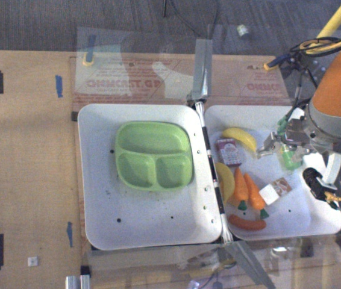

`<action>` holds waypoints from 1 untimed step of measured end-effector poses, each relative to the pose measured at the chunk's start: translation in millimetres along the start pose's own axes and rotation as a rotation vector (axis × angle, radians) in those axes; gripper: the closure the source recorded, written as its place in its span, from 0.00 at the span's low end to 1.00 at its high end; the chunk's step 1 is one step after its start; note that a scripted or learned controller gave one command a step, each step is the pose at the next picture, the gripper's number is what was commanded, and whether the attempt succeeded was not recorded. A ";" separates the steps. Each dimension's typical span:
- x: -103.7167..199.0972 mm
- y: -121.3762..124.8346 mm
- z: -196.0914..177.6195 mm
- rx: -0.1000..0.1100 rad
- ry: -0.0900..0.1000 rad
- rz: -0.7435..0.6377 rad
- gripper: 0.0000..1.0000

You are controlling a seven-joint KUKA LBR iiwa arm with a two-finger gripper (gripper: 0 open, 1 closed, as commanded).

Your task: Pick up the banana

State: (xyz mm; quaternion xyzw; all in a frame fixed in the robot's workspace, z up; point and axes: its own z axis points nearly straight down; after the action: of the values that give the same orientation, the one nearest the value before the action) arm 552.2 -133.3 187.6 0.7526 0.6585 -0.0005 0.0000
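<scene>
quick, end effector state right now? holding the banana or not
end effector: fingers' state cannot be told; it sits over the right bin, beside the banana, which lies in the bin, not held.

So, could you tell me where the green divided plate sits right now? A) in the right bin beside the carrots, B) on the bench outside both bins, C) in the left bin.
C: the green divided plate lies flat in the left bin, while the banana and carrots lie in the right bin.

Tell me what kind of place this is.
Probably a robot lab test bench: two white bins on a taped board, toy food such as a banana and carrots, and a green divided plate.
</scene>
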 end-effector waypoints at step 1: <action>48.4 47.5 -10.6 0.002 -0.001 0.298 0.00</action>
State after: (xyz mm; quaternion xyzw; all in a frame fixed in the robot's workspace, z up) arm 605.7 -91.6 198.1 0.8420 0.5395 -0.0013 -0.0002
